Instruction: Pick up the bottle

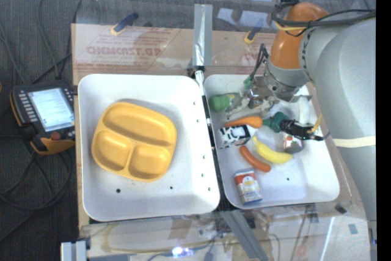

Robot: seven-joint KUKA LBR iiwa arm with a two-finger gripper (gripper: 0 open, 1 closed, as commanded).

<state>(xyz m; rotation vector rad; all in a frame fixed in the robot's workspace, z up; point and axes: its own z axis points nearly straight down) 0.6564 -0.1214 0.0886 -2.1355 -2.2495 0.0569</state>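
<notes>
A: What is taking up the most room?

B: The grey arm (342,64) is filling the right side of the frame, its orange band sitting near the upper right. Next in size, the left bin (104,195) is occupying the centre left, with a yellow divided tray (134,140) lying in it, tilted slightly.

A: And the other bin?

B: The right bin (305,189) is lying at centre right, carrying all the small things. The gripper (253,101) is hanging over its upper part, close above the objects there. I cannot tell whether its jaws are apart or together; they are blurring into the clutter.

A: Where is the bottle?

B: The green bottle (221,101) is lying on its side in the upper left corner of the right bin, just beside the gripper, to its left. Whether they are touching I cannot tell.

A: What else is lying there?

B: A banana (272,154) is resting mid-bin, a carrot (243,122) above it, a red sausage (254,159) just beside the banana's lower left, a black-and-white carton (233,136) near the bin's left wall, and a small can (248,186) lower down.
</notes>
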